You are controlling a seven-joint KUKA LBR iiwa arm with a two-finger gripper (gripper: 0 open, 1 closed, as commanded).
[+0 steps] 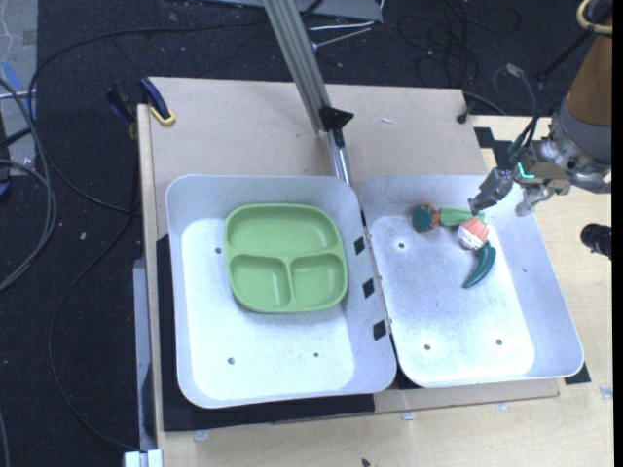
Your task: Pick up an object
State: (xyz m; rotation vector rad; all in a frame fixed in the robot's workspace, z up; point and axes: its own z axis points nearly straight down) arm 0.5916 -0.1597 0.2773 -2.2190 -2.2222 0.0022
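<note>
1. I saw the end effector (511,195) of the grey arm at the upper right edge of the right-hand shallow white bin (506,339), reaching in from the right side of the camera view.
2. Its two fingers stood spread apart, with nothing between them that I could make out; one fingertip (487,198) hung over the bin's upper rim area.
3. Just below and to the left of the end effector lay a small cluster of toys inside the right bin: a small round toy in white and red-orange (473,232) was the nearest piece, just beside the lower fingertip, though I could not tell whether they touched.
4. Further left of the end effector sat a dark green and orange rounded toy (423,218), joined by a light green piece (453,216) running back toward the fingers.
5. Below the end effector, a dark teal curved pepper-shaped toy (480,267) lay tilted on the bin floor, beside the white and red-orange piece.
6. Well to the left of the end effector, the left-hand shallow white bin (204,358) held a light green plastic divided plate with three compartments (287,258).
7. Both bins rested on the pale wooden bench (243,125).
</note>
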